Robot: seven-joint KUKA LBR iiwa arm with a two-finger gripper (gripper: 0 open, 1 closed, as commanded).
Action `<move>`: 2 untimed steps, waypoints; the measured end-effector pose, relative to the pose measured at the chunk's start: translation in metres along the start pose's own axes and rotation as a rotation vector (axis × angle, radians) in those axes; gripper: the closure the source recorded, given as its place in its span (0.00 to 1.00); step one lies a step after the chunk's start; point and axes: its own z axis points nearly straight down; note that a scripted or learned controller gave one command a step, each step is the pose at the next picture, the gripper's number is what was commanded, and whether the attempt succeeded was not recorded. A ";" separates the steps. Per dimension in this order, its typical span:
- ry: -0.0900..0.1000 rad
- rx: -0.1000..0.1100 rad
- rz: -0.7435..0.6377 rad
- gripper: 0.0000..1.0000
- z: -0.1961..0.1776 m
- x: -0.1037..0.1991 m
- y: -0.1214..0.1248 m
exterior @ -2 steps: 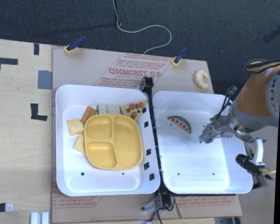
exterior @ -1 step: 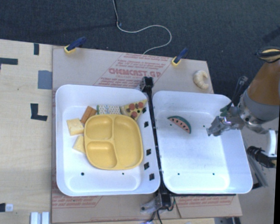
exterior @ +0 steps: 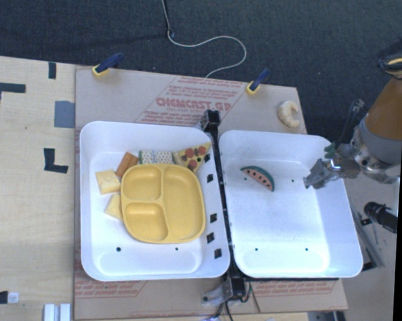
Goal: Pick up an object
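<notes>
Nearest the camera, the left bin point(exterior: 93, 251) holds a yellow tray point(exterior: 163, 203) with food pieces at its 10 to 12 o'clock. The right bin point(exterior: 317, 265) carries a watermelon slice point(exterior: 258, 176) near its 11 o'clock corner. The gripper point(exterior: 317, 176) hovers at that bin's 2 o'clock rim, well apart from the slice, holding nothing; how its jaws stand I cannot tell. This looks like the approach step, so next it must travel toward 9 o'clock, descend over the slice and close.

A watermelon slice point(exterior: 258, 177), apparently a toy, lies flat in the right bin's point(exterior: 331, 256) upper-left part.

Dark carpet floor point(exterior: 74, 13) — pale wooden bench point(exterior: 22, 200), cardboard sheet point(exterior: 184, 104) beneath.
</notes>
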 end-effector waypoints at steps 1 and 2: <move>0.001 0.004 -0.004 1.00 0.011 0.052 0.001; 0.002 0.005 -0.005 1.00 0.020 0.107 0.001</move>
